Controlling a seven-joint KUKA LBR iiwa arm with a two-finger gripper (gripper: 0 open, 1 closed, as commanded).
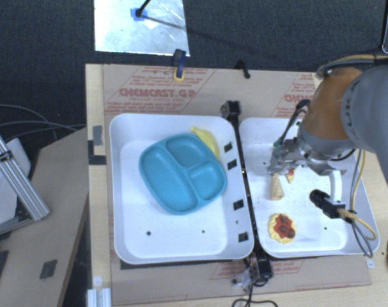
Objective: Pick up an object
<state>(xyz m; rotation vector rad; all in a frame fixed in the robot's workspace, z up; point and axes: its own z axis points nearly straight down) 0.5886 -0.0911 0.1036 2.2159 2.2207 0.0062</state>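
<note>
Nearest us, close to the front edge of the counter (117,261), we see a small pizza-like piece (282,228) (yellow crust, red topping) lying in the front part of the right bin (353,242). Just behind it lies a pale cone-shaped piece (276,187), narrow end pointing toward the back. The pincer (282,166) hangs right over that cone's far tip, and we cannot tell how it is set or whether it touches the cone. The grey arm (366,107) with its orange band comes in over the bin's right edge. In the left bin (126,235), a blue divided plate (181,173) sits mid-bin, with a yellow object (208,139) tucked behind its far right rim, near the divider between the bins.
</note>
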